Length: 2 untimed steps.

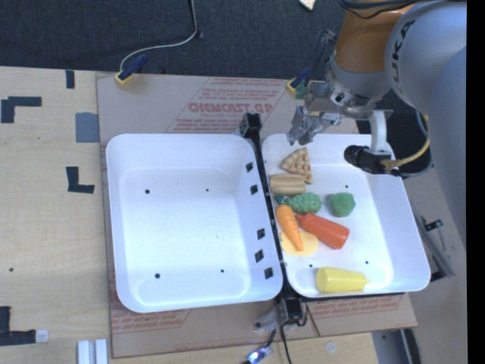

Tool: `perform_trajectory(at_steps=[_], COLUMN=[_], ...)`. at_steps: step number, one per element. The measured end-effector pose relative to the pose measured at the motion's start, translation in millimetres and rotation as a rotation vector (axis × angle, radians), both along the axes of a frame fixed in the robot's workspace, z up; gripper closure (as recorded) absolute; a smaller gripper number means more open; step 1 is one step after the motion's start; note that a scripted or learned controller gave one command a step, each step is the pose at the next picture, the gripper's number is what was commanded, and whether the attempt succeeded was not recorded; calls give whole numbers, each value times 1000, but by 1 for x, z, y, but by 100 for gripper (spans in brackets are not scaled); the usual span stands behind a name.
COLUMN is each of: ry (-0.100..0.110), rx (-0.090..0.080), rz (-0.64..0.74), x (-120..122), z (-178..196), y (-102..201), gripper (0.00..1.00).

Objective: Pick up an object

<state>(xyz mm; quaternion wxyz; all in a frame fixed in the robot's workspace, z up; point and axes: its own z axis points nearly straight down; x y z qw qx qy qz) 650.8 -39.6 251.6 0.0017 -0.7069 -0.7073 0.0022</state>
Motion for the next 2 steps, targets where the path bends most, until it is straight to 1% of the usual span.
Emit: perform_trajectory(at_steps=[1,2], ry=[-12,5], rx=[3,0], rz=[7,2], x=[19,14], z=[65,-24], y=[60,73], gripper=[100,100])
